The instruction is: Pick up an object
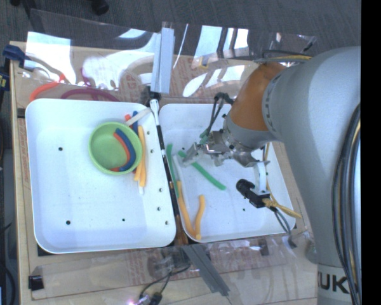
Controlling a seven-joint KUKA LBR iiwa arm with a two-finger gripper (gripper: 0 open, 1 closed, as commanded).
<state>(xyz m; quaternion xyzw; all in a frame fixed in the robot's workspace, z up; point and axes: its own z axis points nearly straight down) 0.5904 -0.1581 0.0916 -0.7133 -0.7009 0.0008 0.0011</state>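
The arm (317, 138) hides much of the right bin (241, 230); the hand's (200, 152) grip is unreadable.

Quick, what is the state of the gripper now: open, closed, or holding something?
Gripper: over the right bin, near a green stick; open or closed cannot be told, and nothing is seen held.
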